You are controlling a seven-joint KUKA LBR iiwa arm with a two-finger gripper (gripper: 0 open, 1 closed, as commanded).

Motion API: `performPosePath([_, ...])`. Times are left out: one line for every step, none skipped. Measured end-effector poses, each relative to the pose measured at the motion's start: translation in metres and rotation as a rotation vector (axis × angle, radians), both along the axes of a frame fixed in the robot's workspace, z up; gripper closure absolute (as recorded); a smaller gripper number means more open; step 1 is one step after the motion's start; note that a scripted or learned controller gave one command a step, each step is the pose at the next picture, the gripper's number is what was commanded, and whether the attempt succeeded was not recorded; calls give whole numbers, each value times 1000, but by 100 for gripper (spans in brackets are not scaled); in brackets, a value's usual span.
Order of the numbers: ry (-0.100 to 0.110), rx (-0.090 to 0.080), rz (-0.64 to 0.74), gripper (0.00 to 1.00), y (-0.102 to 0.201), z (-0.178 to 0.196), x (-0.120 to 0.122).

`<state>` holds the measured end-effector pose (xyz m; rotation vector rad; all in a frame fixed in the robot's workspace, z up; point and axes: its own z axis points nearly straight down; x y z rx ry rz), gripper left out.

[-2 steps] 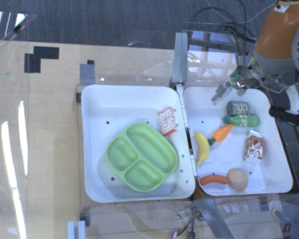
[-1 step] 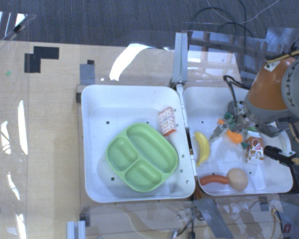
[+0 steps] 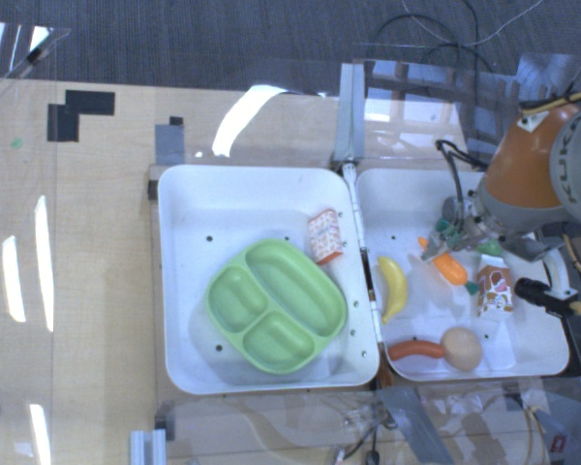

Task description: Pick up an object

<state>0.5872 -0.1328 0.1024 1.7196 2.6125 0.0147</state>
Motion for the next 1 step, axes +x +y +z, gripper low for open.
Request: performPosePath([9, 0, -61, 100, 56, 131, 3])
